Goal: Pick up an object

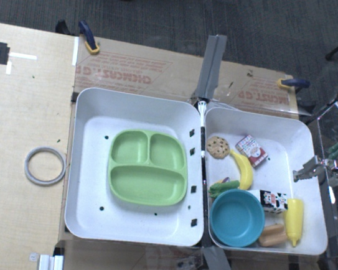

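In the right bin (317, 153), nearest the camera, a round blue bowl (237, 217) sits beside a hot dog (272, 235) and a smooth yellow corn cob (294, 221). Farther back lie a small cow-print carton (273, 201), a banana (242, 168), a cookie (217, 147) and a red packet (251, 150). The left bin (82, 168) holds a green divided plate (148, 168). The hand (305, 171) hangs at the right bin's right rim, just beyond the cob; whether it is apart or together I cannot tell.
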`<state>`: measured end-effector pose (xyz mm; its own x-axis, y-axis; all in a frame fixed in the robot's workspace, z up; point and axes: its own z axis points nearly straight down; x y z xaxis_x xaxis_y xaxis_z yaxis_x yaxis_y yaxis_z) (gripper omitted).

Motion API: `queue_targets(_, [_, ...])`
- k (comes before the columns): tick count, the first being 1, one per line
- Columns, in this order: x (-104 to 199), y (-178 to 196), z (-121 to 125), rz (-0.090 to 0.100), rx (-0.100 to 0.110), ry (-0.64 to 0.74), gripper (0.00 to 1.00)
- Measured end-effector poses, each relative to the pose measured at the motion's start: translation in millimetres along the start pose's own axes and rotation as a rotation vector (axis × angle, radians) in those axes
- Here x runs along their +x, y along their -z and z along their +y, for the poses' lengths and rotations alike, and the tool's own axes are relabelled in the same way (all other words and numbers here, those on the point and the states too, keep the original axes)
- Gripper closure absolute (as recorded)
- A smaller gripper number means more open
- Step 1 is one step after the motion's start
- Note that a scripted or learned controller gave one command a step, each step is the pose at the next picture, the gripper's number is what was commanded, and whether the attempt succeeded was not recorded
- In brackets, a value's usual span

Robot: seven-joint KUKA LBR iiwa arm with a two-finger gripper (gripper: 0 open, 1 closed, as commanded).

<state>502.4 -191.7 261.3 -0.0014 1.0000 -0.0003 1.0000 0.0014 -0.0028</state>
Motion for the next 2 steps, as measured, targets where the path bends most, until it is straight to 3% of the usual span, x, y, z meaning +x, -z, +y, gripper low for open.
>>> queue_targets(1, [67,-69,53,0.0,0.001,0.099,0.0])
queue_targets(2, [95,-170,86,0.0,-0.001,0.192,0.0])
